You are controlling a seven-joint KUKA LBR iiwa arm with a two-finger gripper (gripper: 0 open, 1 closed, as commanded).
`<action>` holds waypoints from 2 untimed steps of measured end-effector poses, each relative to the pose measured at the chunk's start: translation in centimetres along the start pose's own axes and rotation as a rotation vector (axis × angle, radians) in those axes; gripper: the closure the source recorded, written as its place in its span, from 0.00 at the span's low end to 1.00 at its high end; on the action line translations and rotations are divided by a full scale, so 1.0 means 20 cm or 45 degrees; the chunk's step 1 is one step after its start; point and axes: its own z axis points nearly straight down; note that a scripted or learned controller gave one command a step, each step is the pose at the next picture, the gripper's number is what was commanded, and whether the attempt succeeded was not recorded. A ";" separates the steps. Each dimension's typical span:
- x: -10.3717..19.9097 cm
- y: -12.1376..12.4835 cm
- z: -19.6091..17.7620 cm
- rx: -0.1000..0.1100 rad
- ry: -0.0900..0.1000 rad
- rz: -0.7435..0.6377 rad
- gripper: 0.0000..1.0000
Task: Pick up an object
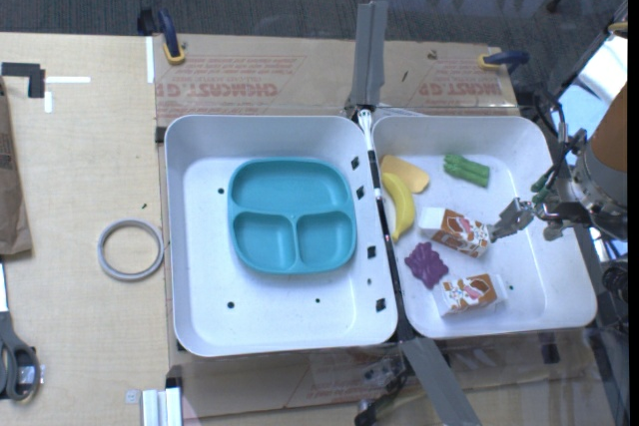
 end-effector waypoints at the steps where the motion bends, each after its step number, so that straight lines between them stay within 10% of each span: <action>1: 0.03 0.29 0.51 -0.036 -0.005 0.150 0.00; 2: 0.16 0.66 0.46 -0.012 -0.003 -0.123 0.00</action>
